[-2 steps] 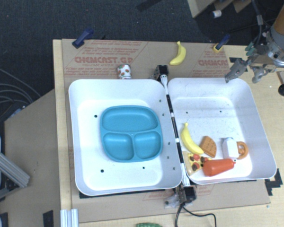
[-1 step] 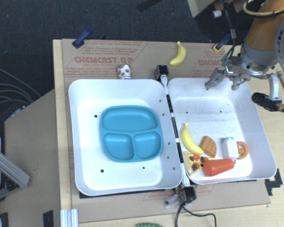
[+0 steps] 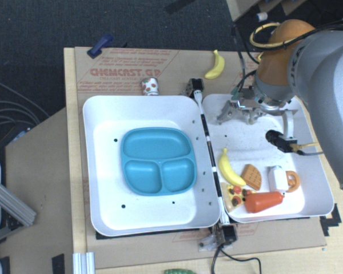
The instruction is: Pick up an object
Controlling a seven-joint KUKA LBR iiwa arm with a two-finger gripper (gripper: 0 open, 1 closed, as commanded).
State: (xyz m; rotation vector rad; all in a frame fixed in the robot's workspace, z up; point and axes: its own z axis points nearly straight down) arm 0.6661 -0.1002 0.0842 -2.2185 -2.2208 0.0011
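The right bin (image 3: 314,193) holds a yellow banana (image 3: 230,170), a brown waffle piece (image 3: 252,176), an orange carrot (image 3: 264,201), a white block with a brown ring (image 3: 281,179) and a small pizza slice (image 3: 235,196), all bunched at its near side. My gripper (image 3: 239,114) hangs over the far part of that bin, above bare floor and well behind the banana. Its fingers are spread open and nothing sits between them.
A blue divided plate (image 3: 158,160) lies in the left bin (image 3: 100,119). On the bench behind the bins are a second banana (image 3: 215,65), a small patterned cup (image 3: 150,85) and a blue object (image 3: 99,46). The ridge between the bins runs just left of the gripper.
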